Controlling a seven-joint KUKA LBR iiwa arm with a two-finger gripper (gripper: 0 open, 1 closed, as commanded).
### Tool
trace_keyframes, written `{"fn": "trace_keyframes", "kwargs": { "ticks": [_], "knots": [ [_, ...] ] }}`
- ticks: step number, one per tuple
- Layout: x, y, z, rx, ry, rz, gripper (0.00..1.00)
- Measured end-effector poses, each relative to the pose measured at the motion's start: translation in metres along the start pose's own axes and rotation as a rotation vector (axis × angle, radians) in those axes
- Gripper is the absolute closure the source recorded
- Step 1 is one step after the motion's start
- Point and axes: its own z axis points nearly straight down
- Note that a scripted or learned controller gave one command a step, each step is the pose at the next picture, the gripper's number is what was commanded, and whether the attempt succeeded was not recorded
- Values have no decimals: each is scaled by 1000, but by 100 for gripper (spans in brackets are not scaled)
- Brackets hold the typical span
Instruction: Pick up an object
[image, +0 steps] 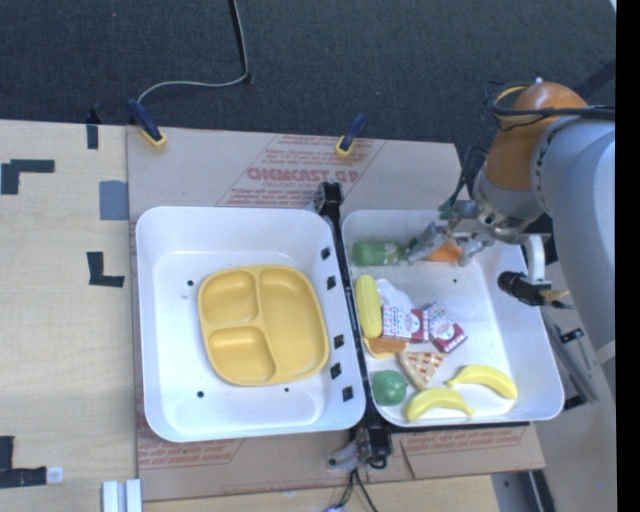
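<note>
The surface (60, 300) carries a cardboard sheet (290, 165) under two white bins. The left bin (160, 330) holds a yellow divided plate (264, 324), lying flat near its centre. The right bin (520, 345) holds a cluster of toy foods. The grey arm (575, 190) enters from the right, partly cut off by the frame edge. The hand (440, 243) sits low over the far end of the right bin; its tips are blurred against the clutter, and whether they are apart or together cannot be told. An orange object (445, 254) lies directly under the hand, mostly hidden, shape unclear. A green item (375, 253) lies just beside it. Nearer: a corn cob (368, 305), a red and white packet (420, 323), a pizza slice (422, 365), two bananas (462, 392), and a green round piece (390, 387).
</note>
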Motion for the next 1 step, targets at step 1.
{"fn": "trace_keyframes", "kwargs": {
  "ticks": [1],
  "knots": [
    [10, 0, 12, -8, -6, 3, 0]
  ]
}}
